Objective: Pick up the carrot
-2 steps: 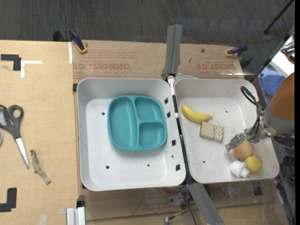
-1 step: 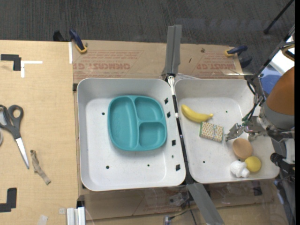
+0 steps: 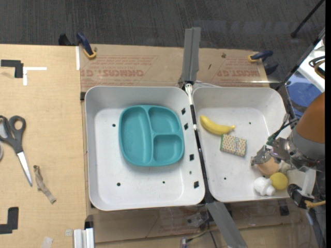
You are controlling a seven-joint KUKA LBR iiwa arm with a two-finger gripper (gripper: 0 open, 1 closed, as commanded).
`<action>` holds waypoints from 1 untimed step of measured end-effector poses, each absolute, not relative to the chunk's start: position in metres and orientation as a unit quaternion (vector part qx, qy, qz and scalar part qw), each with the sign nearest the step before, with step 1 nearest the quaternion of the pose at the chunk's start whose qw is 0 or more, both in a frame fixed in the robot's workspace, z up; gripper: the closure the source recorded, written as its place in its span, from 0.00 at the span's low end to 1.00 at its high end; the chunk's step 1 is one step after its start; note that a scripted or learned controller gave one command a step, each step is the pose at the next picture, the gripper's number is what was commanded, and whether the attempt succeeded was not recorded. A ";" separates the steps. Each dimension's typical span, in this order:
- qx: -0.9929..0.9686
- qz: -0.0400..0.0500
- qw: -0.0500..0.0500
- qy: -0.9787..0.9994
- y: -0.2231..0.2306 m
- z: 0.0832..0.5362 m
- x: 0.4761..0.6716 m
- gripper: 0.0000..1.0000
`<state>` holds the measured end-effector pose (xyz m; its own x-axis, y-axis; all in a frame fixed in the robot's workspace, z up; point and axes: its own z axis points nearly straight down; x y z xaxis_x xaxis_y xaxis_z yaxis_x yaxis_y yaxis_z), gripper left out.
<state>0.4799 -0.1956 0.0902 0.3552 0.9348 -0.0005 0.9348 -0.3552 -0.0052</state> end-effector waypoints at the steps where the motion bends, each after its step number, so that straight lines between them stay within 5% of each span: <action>1: -0.904 0.002 0.002 -0.428 -0.196 0.090 0.477 0.00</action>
